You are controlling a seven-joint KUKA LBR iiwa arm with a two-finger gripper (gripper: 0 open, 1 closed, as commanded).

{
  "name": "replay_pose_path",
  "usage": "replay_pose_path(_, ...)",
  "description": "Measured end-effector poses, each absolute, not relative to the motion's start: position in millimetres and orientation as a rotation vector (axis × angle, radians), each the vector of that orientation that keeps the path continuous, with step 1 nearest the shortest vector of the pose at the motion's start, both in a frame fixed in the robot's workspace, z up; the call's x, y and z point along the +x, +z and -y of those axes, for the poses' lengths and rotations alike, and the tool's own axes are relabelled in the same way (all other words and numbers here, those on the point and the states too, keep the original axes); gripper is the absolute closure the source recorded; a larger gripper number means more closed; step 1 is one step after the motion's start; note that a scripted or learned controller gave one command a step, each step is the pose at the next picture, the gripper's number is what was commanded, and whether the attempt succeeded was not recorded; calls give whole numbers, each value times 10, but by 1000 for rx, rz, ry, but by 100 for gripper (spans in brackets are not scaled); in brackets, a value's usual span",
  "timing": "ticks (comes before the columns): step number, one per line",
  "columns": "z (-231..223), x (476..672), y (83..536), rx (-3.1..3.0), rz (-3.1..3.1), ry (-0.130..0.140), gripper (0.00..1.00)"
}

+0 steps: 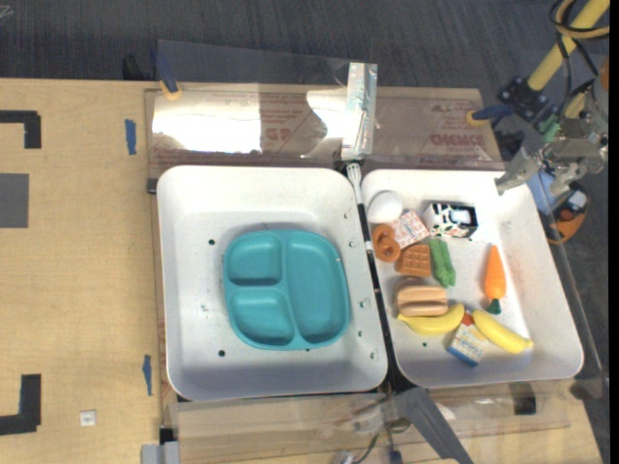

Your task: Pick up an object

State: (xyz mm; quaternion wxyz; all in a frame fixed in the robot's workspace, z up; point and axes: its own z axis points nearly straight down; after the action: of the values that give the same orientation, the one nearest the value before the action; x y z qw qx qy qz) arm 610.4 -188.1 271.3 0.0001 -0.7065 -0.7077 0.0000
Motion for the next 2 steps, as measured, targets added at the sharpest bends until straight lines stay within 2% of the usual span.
replay_pose_path(1,1336,6650,1342,-2273,2155,7,0)
replay_pose_path(2,1156,6162,1092,-2154,2363,-37,0)
